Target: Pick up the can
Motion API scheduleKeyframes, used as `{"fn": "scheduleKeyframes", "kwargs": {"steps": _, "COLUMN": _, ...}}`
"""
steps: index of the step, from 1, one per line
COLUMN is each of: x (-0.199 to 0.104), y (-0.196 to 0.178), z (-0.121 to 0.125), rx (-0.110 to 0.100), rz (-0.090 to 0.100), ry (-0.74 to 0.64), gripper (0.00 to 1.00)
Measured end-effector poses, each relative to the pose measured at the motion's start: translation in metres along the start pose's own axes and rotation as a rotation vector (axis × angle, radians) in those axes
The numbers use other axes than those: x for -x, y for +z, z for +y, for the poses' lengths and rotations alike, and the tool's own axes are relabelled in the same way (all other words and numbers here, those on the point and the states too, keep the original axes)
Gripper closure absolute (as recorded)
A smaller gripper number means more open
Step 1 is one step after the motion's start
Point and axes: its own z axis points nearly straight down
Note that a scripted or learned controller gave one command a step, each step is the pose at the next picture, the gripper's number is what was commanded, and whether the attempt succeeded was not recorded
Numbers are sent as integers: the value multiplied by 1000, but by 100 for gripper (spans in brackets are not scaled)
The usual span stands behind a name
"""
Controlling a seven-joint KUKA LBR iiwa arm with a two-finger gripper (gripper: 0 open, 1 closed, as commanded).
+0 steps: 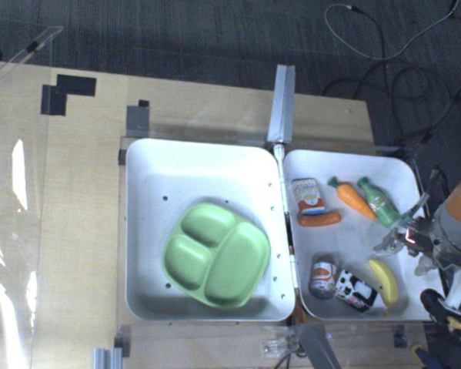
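The gripper (403,237) hangs over the right bin's (393,167) right side, close to its right wall, just above the banana (385,280) and beside the green bottle (377,201). Its fingers are thin and blurred, so whether they are spread or closed cannot be told; nothing is seen between them. The arm (458,223) comes in from the bench's (60,209) right edge, its orange band at the frame's border, wrist pointing left toward the bin.

The can (323,277) stands in the right bin's front-left part, near the divider, touching a black-and-white carton (354,290). It lies well apart from the gripper. Behind it are a sausage (320,218), a small box (307,194) and a carrot (351,198). The left bin (150,176) holds a green tray (216,253).
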Motion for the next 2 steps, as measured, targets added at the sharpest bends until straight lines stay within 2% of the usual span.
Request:
{"fn": "scheduleKeyframes", "kwargs": {"steps": 1, "x": -72, "y": 54, "z": -17, "rx": 9, "rz": 2, "ry": -45, "gripper": 0}}
{"fn": "scheduleKeyframes", "kwargs": {"steps": 2, "x": -118, "y": -10, "z": 17, "rx": 4, "rz": 1, "ry": 64, "gripper": 0}}
